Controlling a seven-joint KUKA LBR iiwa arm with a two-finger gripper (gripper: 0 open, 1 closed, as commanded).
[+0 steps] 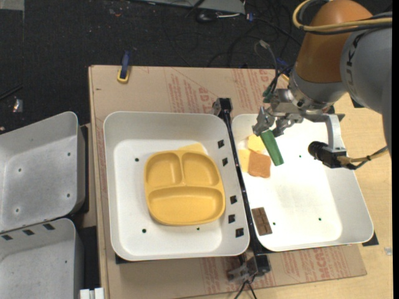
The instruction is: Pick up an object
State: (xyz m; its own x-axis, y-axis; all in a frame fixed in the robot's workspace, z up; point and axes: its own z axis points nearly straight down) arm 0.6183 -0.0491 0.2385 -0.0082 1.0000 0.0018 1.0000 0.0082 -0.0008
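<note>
My gripper hangs over the upper left part of the right bin, pointing down. A green stick slants down from between its two fingers, and its upper end sits in their grip. Just under and left of the stick lie a yellow block and an orange block, touching each other near the bin's left wall. A small brown block rests lower down by the same wall. A yellow divided tray lies in the left bin.
A black divider with clips runs between the two bins. The grey arm with its orange band comes in from the upper right. A black fitting on a cable hangs over the right bin's right side. Spare white bins lie far left.
</note>
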